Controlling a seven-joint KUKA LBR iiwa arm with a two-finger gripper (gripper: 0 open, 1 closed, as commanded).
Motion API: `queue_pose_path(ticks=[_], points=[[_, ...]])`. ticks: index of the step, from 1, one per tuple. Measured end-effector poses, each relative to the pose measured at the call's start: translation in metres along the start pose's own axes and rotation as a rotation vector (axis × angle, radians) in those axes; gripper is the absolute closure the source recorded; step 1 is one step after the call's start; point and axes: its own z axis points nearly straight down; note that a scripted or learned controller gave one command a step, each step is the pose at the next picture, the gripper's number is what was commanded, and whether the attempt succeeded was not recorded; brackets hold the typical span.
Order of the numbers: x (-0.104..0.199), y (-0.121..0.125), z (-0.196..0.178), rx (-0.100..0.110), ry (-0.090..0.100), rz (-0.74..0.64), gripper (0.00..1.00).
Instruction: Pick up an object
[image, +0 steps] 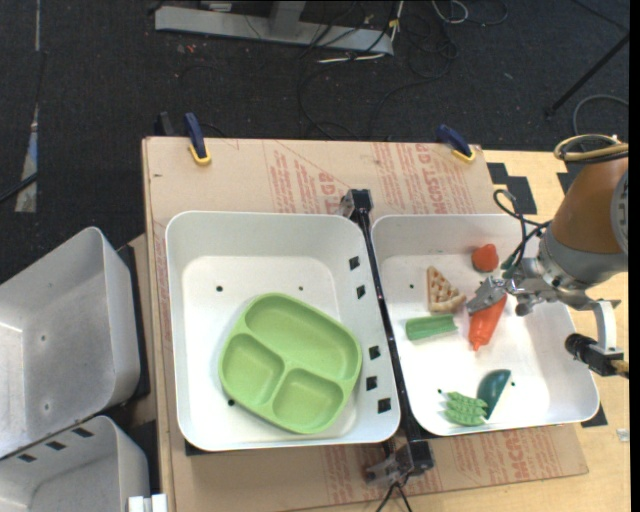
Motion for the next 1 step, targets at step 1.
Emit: queue_pose_path(ticks=[1], points=[[-0.0002, 0.0026, -0.0147, -0.009, -0.003, -0.001, 1.00]])
